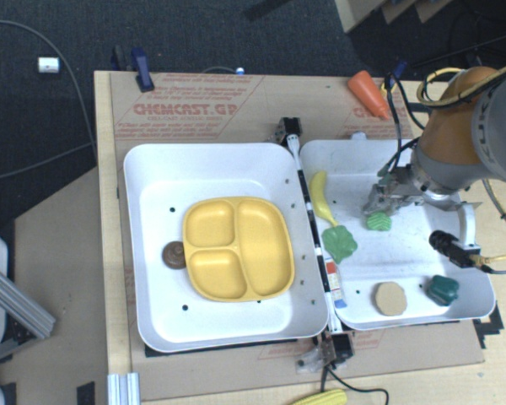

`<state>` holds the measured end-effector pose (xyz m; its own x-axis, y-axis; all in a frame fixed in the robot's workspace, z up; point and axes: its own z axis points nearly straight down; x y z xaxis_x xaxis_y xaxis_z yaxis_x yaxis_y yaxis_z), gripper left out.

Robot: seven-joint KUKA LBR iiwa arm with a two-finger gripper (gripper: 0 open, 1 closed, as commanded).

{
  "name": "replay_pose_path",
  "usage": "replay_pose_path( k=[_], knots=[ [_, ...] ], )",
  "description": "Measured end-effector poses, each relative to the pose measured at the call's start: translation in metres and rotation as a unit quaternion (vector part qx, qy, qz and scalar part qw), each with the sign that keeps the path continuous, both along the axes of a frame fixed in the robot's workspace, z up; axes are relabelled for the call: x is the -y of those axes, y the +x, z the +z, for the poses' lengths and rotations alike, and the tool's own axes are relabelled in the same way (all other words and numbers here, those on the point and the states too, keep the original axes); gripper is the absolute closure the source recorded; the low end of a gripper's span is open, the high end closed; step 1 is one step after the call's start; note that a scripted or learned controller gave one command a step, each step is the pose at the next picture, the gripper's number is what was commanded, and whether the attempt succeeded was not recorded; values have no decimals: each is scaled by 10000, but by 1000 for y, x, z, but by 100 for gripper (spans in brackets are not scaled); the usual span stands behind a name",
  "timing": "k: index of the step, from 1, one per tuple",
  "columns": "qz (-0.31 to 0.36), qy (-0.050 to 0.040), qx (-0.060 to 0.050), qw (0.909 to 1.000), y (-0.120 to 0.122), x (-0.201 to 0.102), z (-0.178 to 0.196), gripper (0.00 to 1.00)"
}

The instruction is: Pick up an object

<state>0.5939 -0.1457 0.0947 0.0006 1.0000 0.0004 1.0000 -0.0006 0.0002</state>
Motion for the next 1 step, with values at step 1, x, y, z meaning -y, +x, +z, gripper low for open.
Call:
replay_pose_path(
  k=[1],
  knots=[
    [9,1,1,10000,-40,-84,90,100]
  ],
)
